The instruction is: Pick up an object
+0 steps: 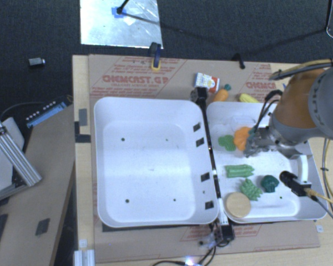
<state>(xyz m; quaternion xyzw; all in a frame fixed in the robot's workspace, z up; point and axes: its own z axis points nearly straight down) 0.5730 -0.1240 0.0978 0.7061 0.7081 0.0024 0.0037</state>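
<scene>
camera view, two white bins [150,215] on cardboard-topped bench [133,77], dark carpet [33,21]

cardboard-topped bench [133,76], two white bins [150,159] side by side, small carton [205,82]

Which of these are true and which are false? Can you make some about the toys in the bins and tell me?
1. The toys lie in the right bin. True.
2. The tan round disc sits in the left bin. False: it is in the right bin, at its near edge.
3. The gripper is beside the orange toy. True.
4. The arm reaches over the left bin. False: it is over the right bin.
</scene>
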